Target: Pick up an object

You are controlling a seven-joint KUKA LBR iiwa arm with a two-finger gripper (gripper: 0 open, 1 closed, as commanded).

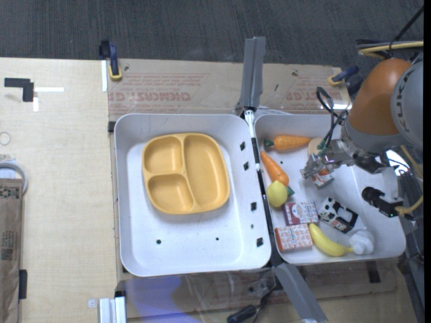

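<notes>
The right bin (359, 182) holds two orange carrots (291, 142) (274, 167), a yellow lemon (277, 194), a banana (328, 241), two small red-and-white cartons (300, 213) (293, 237), a black-and-white item (337, 214) and a white lump (361, 243). My gripper (318, 168) hangs low in the upper middle of this bin, right of the slanted carrot and below the level one. A small red-and-white thing (324, 178) lies right under it, partly hidden by the gripper.
The left bin (122, 180) holds a yellow divided plate (185, 173). A grey divider bar (252, 79) runs between the bins at the back. The arm's orange band (377, 99) looms over the right bin's back right corner, with cables beside it.
</notes>
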